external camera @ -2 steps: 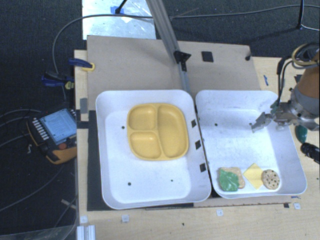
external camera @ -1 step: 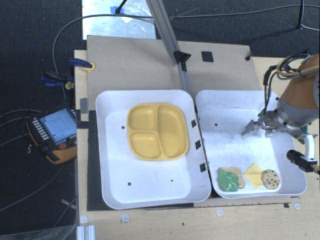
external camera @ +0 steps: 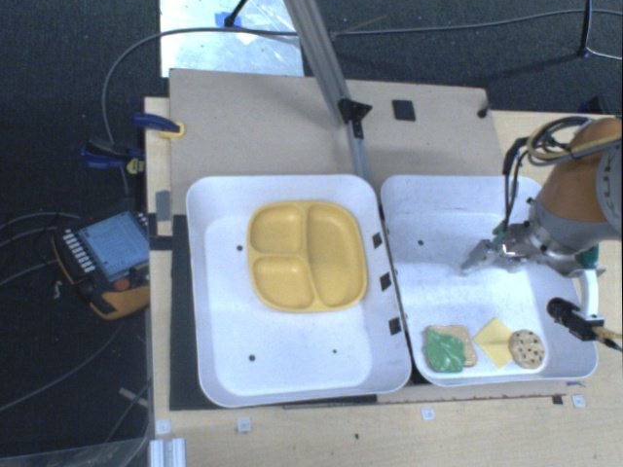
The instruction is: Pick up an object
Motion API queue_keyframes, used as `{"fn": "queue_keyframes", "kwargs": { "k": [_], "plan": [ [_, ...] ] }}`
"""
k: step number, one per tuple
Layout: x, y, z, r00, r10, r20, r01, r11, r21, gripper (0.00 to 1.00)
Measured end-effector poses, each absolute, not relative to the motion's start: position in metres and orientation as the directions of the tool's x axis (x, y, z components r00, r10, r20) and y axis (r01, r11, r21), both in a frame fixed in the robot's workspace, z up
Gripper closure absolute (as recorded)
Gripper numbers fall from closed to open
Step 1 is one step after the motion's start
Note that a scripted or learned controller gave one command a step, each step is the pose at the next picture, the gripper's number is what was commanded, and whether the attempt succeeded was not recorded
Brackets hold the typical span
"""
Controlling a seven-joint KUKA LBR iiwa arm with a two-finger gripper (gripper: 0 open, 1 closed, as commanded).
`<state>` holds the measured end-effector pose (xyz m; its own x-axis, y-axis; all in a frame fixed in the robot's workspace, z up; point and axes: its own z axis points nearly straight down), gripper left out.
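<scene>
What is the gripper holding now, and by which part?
Nothing. The gripper hangs over bare floor of the right bin, apart from the food pieces at the bin's near edge.

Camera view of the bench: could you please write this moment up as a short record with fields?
left bin: holds a yellow divided plate
right bin: holds three food items along its near edge
food items: green-topped toast, yellow cheese slice, round cookie
gripper: over the right bin, apart from the food items, nothing between its fingers
arm: reaches in from the right
</scene>
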<state>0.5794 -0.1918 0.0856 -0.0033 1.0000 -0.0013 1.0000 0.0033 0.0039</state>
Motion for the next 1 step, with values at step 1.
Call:
{"fn": "queue_keyframes", "kwargs": {
  "k": [1],
  "plan": [
    [0.5816,-0.1932,0.0992,-0.004,1.000,-0.006,1.000,0.005,0.013,1.00]
  ]
}}
